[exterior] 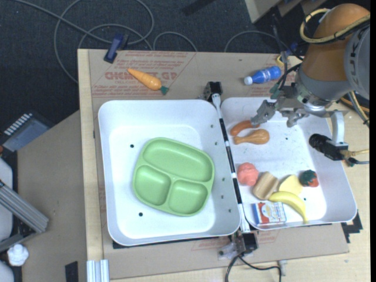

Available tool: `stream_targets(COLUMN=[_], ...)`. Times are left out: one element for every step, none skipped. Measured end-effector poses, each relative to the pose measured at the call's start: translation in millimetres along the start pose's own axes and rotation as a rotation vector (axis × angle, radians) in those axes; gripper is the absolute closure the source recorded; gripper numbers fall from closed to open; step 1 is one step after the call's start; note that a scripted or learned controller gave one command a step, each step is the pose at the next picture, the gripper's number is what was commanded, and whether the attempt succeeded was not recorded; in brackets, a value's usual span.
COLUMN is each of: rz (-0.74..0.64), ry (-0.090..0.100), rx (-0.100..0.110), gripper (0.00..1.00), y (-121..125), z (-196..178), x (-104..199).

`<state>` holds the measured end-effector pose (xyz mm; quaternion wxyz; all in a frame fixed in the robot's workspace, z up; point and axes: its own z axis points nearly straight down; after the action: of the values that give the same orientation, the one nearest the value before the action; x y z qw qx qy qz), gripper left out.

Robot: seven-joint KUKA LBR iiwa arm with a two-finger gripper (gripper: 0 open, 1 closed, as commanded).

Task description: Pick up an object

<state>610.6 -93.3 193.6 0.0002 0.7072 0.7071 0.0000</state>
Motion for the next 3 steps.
stream_targets(rz=[-0.001,0.001,-0.001], ry=[0.001,0.001,-0.003], rx=[0.004,0.002,0.013], gripper=[0.00,0.00,0.00], y=[29.0,12.0,45.6], z=[105.4,108.9,109.1], x=[1.3,-16.2,-3.4])
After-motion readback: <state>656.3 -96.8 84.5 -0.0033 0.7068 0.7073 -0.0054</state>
